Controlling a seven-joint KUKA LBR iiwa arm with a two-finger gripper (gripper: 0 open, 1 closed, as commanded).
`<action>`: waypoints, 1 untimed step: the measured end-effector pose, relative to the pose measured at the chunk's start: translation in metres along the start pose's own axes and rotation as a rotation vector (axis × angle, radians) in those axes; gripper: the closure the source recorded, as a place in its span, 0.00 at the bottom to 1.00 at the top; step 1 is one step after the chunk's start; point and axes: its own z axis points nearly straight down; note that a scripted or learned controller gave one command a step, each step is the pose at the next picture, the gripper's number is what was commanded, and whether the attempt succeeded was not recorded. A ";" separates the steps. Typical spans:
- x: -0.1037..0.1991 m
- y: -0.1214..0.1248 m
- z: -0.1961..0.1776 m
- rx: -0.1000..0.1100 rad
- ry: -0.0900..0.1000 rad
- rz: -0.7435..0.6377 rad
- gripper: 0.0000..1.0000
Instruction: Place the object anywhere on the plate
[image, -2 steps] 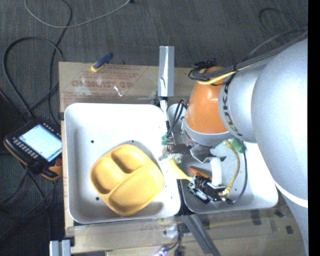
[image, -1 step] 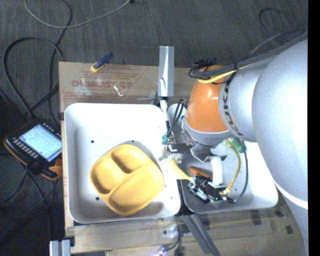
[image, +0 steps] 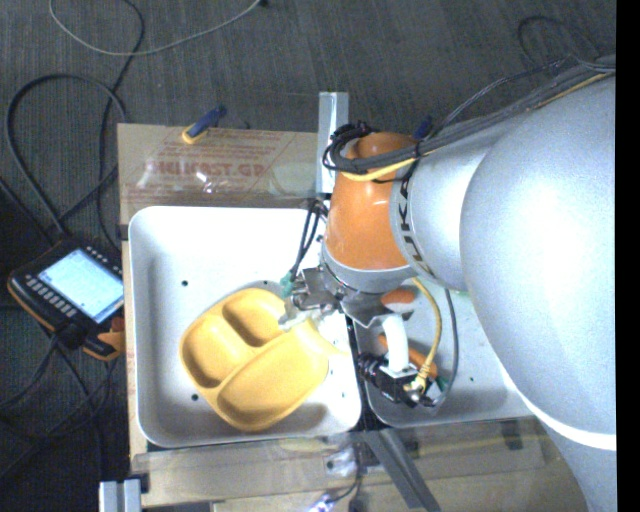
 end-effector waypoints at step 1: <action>0.000 0.000 0.000 0.000 0.000 0.000 0.00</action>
